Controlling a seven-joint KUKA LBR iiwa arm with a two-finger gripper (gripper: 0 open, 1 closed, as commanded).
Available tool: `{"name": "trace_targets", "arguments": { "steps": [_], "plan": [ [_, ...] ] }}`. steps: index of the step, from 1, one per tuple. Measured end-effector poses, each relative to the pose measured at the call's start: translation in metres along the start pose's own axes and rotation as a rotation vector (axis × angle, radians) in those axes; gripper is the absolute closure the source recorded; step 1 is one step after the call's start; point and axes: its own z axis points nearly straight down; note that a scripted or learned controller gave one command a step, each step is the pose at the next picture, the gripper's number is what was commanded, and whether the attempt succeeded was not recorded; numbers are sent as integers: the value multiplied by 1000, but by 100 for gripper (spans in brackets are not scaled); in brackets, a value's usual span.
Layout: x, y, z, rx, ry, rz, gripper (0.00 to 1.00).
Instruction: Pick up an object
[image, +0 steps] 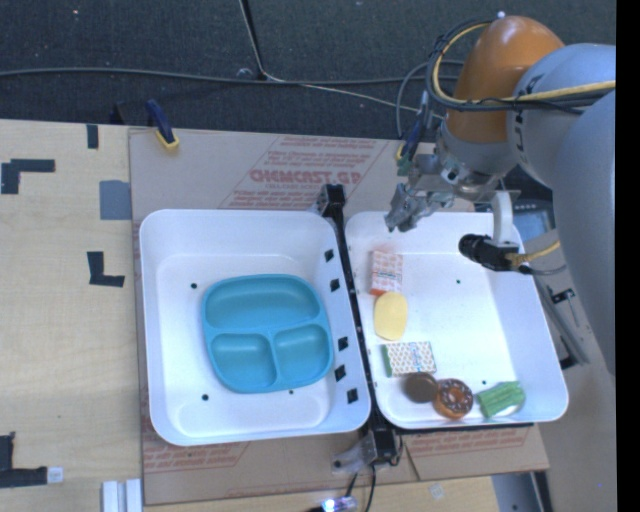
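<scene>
Left bin (165, 300): a blue divided tray (267, 331) sits in the middle, nothing else in it. It is flat and wide, a poor target for a two-finger grab, so skip it.

Right bin (530, 330): the pickable stuff lies along the left side and the near edge. Going left to right: a pink-and-white packet (386, 270), just below it a yellow oval piece (391, 315), then a small patterned packet (411, 357) and a dark brown round piece (420, 386) touching a sprinkled donut (454, 398), with a green item (500, 398) at the near right corner.

Gripper (405, 216) hangs over the far left corner of the right bin, above and just beyond the pink-and-white packet. Nothing is between its fingers; open or closed, cannot tell at this angle.

My read: it is in the approach phase, no grasp yet. The nearest target is the pink-and-white packet, with the yellow piece next. Both stand apart from the near-edge cluster, so they are cleaner picks. Come straight down centred on the object and span its narrow side. Watch the bin wall and the black divider (340, 290) just to the left, since a finger could catch there. Avoid the donut cluster, because the pieces touch and a grab may push rather than grip.
</scene>
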Motion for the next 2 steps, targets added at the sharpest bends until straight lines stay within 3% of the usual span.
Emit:
{"name": "trace_targets", "arguments": {
  "steps": [2],
  "plan": [
    [99,-18,-1,1,-1,1,100]
  ]
}}
